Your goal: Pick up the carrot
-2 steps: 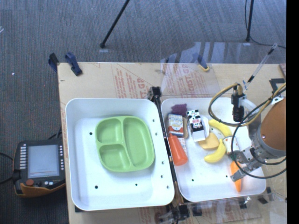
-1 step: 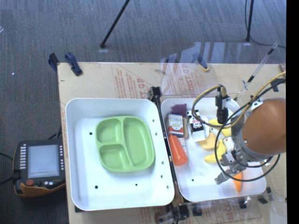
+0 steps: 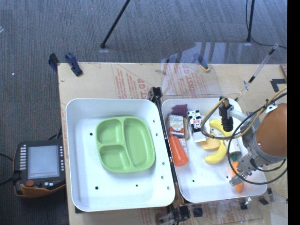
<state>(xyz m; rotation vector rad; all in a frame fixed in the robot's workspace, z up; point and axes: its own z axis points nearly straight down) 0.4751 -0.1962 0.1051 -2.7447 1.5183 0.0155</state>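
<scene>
One slim orange carrot [image 3: 239,187] lay just right of the yellow plastic banana [image 3: 214,158] in the right-hand shallow white bin [image 3: 205,186], with the grey two-finger gripper [image 3: 240,171] over it, whether parted or closed I could not tell.

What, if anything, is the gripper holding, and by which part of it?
It cannot be told. The gripper is low in the right bin, right at a small orange object, but the view doesn't settle whether that is gripped.

Orange carrot [image 3: 178,151], right bin's left edge
</scene>
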